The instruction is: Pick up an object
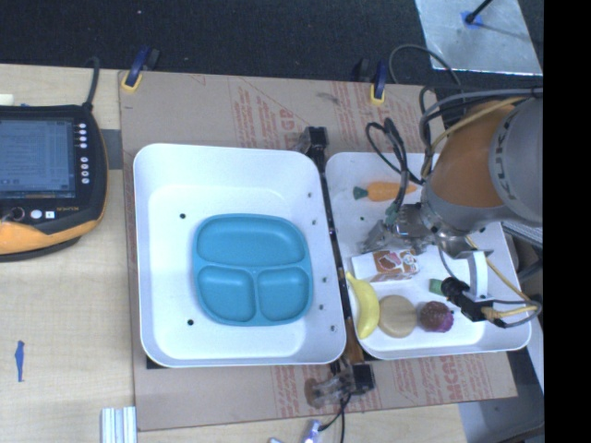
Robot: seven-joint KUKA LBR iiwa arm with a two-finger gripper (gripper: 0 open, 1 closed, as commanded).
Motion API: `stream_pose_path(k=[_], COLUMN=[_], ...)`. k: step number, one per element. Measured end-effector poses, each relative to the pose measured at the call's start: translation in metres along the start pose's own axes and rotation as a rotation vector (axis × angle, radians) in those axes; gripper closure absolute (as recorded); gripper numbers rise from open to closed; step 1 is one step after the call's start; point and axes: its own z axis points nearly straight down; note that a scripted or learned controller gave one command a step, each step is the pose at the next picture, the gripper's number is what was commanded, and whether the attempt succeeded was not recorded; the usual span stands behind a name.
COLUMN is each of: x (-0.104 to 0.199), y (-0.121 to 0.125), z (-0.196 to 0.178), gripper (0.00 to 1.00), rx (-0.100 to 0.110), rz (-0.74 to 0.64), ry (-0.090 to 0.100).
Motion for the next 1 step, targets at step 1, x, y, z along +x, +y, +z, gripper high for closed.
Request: stream_pose_path(k=[1], x=[0.0112], y=[0.0729], z=[-0.0009], gripper=[0.0], rx=[-0.002], rz=[0.001], ry=[0.002])
